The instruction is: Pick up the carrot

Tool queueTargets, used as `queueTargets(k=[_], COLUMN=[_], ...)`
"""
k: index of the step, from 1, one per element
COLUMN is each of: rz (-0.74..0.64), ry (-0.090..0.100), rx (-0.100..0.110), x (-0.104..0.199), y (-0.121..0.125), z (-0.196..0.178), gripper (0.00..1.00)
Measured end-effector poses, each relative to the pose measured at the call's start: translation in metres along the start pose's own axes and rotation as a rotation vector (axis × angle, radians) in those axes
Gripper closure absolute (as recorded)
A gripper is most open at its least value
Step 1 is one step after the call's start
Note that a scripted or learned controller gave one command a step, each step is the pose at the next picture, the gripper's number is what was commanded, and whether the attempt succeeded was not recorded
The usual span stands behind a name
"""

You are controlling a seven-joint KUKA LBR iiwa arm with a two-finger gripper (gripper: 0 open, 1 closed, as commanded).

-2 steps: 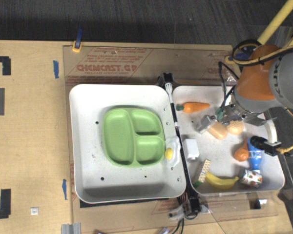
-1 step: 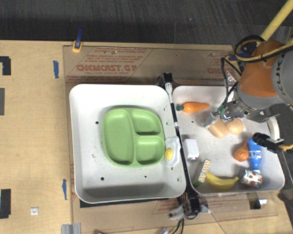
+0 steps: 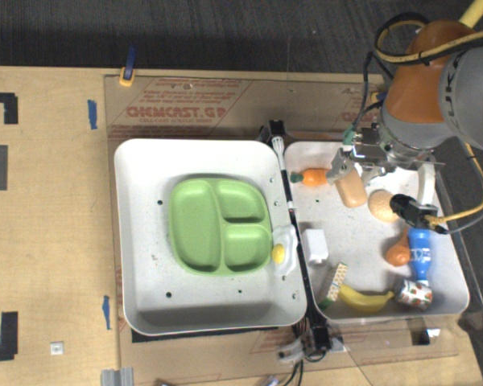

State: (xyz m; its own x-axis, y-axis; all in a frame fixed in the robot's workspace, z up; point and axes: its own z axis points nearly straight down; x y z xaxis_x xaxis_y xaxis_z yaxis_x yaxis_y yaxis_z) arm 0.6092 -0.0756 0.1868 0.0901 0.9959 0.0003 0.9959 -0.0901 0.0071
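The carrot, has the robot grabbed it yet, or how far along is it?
Not yet lifted. The carrot lies on the floor of the right bin, near its upper left corner. The gripper hangs just to the carrot's right, close above the bin; whether it touches the carrot I cannot tell. Left to do: close on the carrot and raise it.

Grey arm [image 3: 473,87], orange band, yellow cables.

A green divided plate [image 3: 220,225] sits in the left bin [image 3: 137,240]; a banana [image 3: 364,297] lies in the right bin [image 3: 459,288].
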Motion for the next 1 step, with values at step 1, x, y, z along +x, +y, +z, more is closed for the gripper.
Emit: queueTargets(k=[1], rz=[0.001], ry=[-0.001], rx=[0.004], x=[-0.0014], y=[-0.0012], z=[0.0019], gripper=[0.00])
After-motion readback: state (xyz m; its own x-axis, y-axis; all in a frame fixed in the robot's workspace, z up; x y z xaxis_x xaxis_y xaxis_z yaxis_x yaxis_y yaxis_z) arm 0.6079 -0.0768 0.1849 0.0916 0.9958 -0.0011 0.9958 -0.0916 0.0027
